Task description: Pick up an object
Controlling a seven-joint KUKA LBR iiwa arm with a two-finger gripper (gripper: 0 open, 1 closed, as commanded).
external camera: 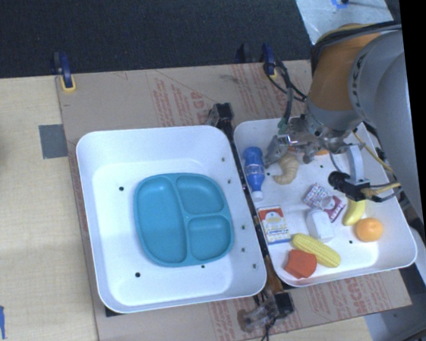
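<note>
The gripper sits low in the upper part of the right bin, right of centre in the frame, just above a tan curved object beside the blue bottle; how its jaws stand I cannot tell, nor whether it touches the object
</note>
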